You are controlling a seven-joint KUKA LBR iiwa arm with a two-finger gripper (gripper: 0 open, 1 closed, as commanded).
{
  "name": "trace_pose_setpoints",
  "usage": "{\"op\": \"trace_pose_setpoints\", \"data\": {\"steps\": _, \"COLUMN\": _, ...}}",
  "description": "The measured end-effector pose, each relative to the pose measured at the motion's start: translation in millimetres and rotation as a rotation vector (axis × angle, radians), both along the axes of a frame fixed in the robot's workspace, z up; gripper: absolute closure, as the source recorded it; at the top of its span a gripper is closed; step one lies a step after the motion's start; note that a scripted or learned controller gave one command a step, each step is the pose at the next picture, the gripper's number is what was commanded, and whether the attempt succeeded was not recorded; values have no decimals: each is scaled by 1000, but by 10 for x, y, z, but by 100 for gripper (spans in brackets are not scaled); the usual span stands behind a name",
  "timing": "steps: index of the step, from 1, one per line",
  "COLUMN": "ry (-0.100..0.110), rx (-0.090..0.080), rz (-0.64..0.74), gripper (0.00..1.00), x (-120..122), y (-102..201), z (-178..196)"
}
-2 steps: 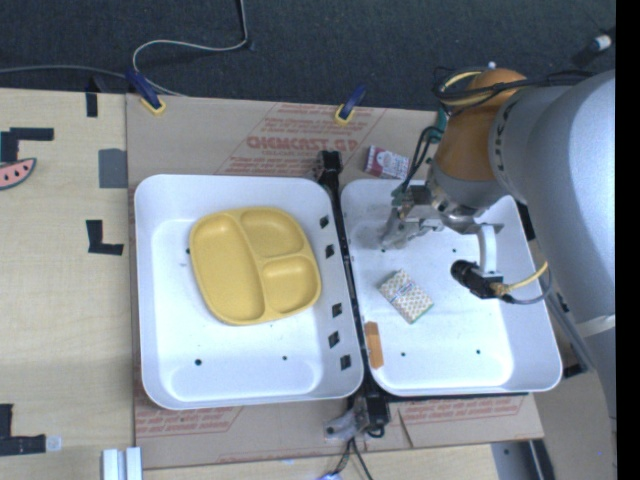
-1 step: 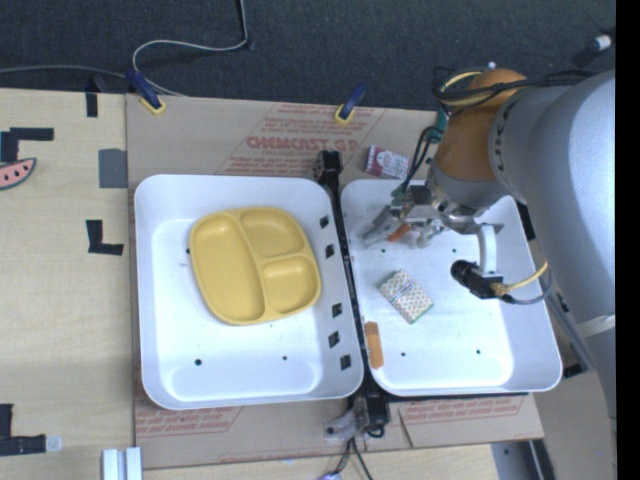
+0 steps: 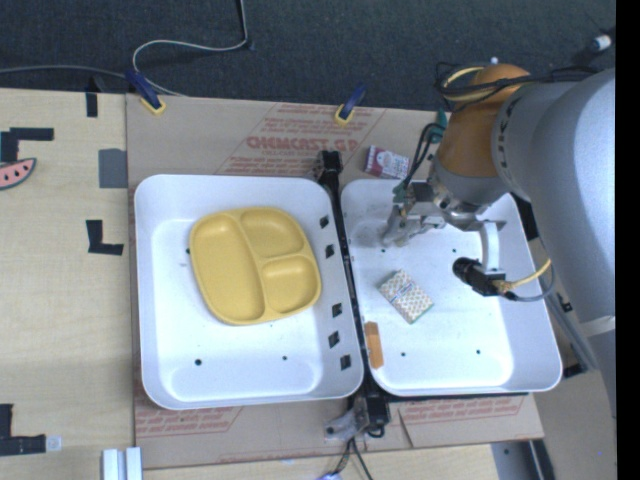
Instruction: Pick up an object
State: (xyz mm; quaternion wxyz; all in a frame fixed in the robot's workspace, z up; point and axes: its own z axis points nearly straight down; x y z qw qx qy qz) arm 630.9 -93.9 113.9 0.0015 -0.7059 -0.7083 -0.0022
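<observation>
Near edge: pale wooden worktop (image 3: 60, 298) with black tape marks (image 3: 100, 236) on its left part. A sheet of printed cardboard (image 3: 290, 138) lies on it and carries both bins.

Left bin (image 3: 160, 368): white and shallow, holding one yellow divided plate (image 3: 255, 265) that lies flat in its middle and far part, with three compartments facing up.

Right bin (image 3: 500, 368): white, touching the left bin along a seam set with small black clips (image 3: 335, 308). A small orange piece (image 3: 373, 345) lies on the bin's near left side, just beside the seam. A small patterned box (image 3: 405, 296) lies flat on the bin floor, left of centre and turned at an angle to the walls. These, with the plate, are the things open to picking.

My gripper (image 3: 400, 226) points down over the far left part of the right bin, just beyond the box and apart from it. I cannot tell whether it is spread or pressed together, nor whether it touches the bin floor.

My arm (image 3: 570, 168): grey, entering from the right and crossing the bin's far right corner. The orange band (image 3: 470, 138) sits above the wrist, and the wrist bends down and leftward into the bin.

Beyond the bins: a small red-and-white packet (image 3: 385, 161) lies on the cardboard, near the right bin's far left corner. Two yellow clamps (image 3: 150, 98) grip the cardboard's far edge.

Farthest: dark carpet (image 3: 350, 18), with a thin cable (image 3: 190, 48) looping across it.
</observation>
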Motion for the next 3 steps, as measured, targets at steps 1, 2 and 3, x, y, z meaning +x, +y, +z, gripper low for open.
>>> {"op": "trace_pose_setpoints", "data": {"steps": 1, "ry": 0, "rx": 0, "rz": 0, "gripper": 0, "x": 0, "y": 0, "z": -1}}
{"op": "trace_pose_setpoints", "data": {"steps": 2, "ry": 1, "rx": 3, "rz": 1, "gripper": 100, "x": 0, "y": 13, "z": 91}}
{"op": "trace_pose_setpoints", "data": {"steps": 3, "ry": 1, "rx": 3, "rz": 1, "gripper": 0, "x": -1, "y": 13, "z": 89}}
